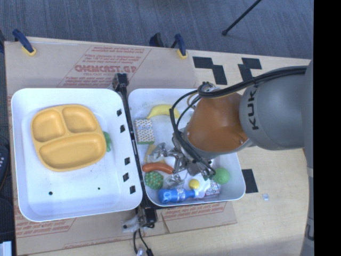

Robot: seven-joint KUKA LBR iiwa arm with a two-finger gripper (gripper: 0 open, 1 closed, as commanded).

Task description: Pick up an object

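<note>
In the right bin (238, 188), the pincer (184, 163) sits low among crowded toys — whether it is wide or narrow I cannot tell. An orange carrot (157, 168), green ball (154, 180) and blue bottle (177, 196) lie just beside it; a banana (160, 111) lies behind — the left bin (69, 201) carries a yellow tray (68, 136).

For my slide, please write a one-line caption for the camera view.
KUKA arm's gripper lowered among toys in the right bin; yellow divided tray lies in the left bin.

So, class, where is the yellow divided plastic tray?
The yellow divided plastic tray lies in the left white bin, toward its upper half, a small green object at its right edge.
</note>
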